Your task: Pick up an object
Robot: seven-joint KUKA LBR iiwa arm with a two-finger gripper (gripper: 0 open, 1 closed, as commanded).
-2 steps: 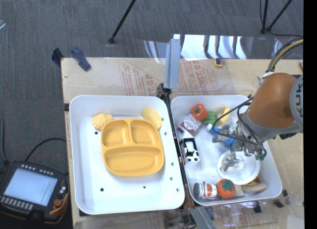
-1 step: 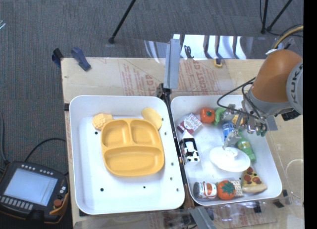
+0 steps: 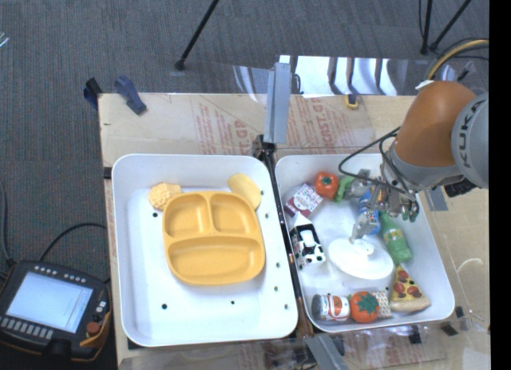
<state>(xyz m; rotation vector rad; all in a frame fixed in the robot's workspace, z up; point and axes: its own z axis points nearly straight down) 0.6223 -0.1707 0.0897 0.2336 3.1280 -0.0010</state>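
My gripper (image 3: 366, 224) hangs low over the middle of the right bin (image 3: 443, 276), reaching in from the right under the orange band of the arm. Its tip is just above the far edge of a white disc (image 3: 361, 260). A green bottle (image 3: 396, 244) lies right beside it, to the right. A red tomato (image 3: 326, 185) and a green piece (image 3: 345, 188) sit behind it to the left. A pink packet (image 3: 304, 199) and a black-and-white cow toy (image 3: 307, 248) lie along the bin's left wall. I see nothing lifted by the gripper.
Along the right bin's front edge lie a small can (image 3: 330, 307), an orange tomato-like toy (image 3: 366, 306) and a pizza slice (image 3: 407, 290). The left bin (image 3: 136, 280) holds a yellow divided plate (image 3: 213, 238) with two ear-like lobes. A teach pendant (image 3: 49, 304) sits on the floor at lower left.
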